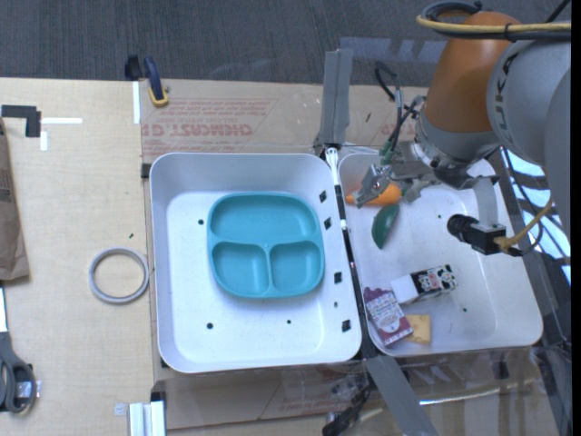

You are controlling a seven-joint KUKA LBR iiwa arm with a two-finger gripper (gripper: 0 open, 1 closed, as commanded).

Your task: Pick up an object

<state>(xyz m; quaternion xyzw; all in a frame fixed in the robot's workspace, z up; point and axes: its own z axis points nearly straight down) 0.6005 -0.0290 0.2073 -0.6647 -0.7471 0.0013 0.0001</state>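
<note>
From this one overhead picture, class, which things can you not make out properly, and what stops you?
- Gripper, camera view: its tip merges with the orange thing; open or shut is unclear.
- Orange thing: partly covered by the gripper, so its shape is unclear.
- Small box: print too small to read.
- Scissors: cut off by the left edge.
- Right bin: far side hidden under the arm.

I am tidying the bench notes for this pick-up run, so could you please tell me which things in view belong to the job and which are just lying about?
Belonging to the job:
- gripper, low in the right bin
- orange object by the gripper
- green object
- black-and-white box
- red packet
- yellow piece

Lying about:
- teal divided tray in the left bin
- tape ring on the bench
- scissors
</note>
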